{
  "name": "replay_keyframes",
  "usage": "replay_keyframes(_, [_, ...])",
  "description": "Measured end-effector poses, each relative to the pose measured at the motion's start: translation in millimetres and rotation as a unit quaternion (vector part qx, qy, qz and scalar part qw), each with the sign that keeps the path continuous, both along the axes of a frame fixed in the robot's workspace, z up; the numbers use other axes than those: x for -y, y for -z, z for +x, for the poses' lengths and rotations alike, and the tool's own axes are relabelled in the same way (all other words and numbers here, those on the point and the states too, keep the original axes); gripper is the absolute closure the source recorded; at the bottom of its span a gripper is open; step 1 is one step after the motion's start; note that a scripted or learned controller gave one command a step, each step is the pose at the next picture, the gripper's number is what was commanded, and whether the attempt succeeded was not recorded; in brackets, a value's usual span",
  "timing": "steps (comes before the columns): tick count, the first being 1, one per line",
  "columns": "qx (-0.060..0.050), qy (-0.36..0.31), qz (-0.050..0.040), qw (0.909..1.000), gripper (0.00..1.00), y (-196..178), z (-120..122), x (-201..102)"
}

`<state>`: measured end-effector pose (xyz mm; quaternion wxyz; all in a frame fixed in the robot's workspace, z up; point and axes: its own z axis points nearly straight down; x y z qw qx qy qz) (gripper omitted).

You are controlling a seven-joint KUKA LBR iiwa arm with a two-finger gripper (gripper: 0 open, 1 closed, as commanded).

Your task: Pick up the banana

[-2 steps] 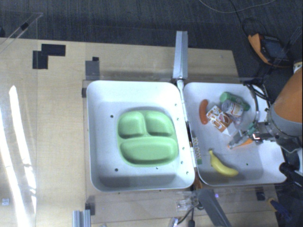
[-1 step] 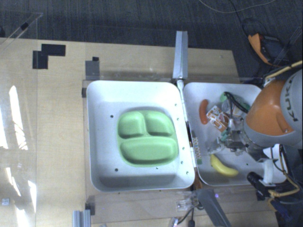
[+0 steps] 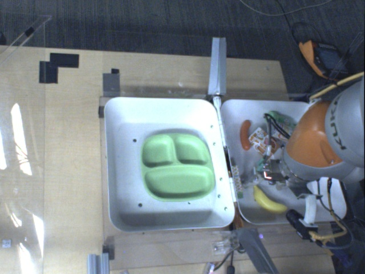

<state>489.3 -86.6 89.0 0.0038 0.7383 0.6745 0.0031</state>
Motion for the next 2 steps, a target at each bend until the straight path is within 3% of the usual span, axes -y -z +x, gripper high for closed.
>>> replay_keyframes(1, [0.004, 0.000, 0.0001, 1.0000, 1.00, -12, 3, -1])
replay_keyframes(2, [-0.003, 0.147, 0.0016, 0.9891, 1.00, -107, 4, -45])
